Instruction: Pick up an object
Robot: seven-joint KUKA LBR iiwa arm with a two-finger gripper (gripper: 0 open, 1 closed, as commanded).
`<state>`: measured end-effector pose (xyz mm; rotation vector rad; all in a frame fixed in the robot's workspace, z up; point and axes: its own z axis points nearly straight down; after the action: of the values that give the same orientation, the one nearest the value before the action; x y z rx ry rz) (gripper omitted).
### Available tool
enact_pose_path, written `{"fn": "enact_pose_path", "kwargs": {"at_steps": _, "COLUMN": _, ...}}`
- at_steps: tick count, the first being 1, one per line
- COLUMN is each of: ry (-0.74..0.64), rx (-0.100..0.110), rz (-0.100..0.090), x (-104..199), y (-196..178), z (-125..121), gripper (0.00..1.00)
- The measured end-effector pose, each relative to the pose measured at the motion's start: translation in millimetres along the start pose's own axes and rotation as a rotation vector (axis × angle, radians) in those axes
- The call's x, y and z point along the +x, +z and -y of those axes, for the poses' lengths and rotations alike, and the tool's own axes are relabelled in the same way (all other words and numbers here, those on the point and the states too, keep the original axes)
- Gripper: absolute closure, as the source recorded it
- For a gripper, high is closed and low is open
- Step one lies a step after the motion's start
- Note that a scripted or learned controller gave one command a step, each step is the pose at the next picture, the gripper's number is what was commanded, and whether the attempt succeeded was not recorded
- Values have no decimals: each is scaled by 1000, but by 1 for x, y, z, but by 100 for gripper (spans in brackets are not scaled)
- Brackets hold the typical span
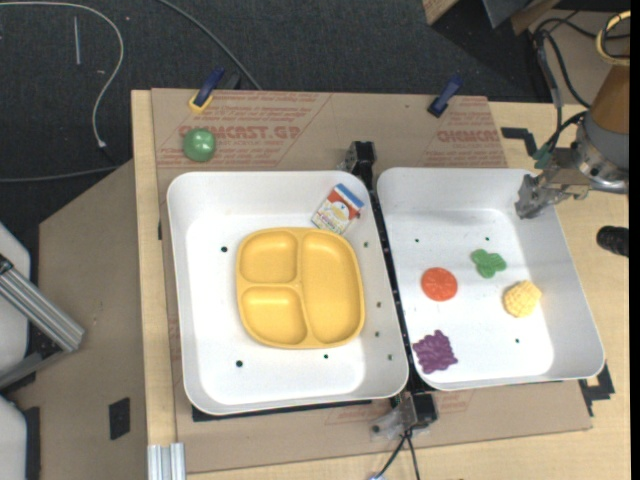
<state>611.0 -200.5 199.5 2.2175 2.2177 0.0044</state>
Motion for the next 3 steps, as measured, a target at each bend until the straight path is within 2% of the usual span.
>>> {"fn": "enact_pose_path", "kwargs": {"at_steps": 1, "ry": 0, "rx": 2, "rz": -1, "x": 0, "y": -4, "z": -1, "gripper": 100}}
{"fn": "enact_pose_path", "kwargs": {"at_steps": 2, "ry": -6, "rx": 7, "rz": -5, "x": 59, "y": 1, "z": -12, "gripper": 100}}
{"fn": "enact_pose_path", "kwargs": {"at_steps": 3, "ry": -5, "rx": 8, "rz": -4, "x": 104, "y": -2, "z": -13, "gripper": 100}}
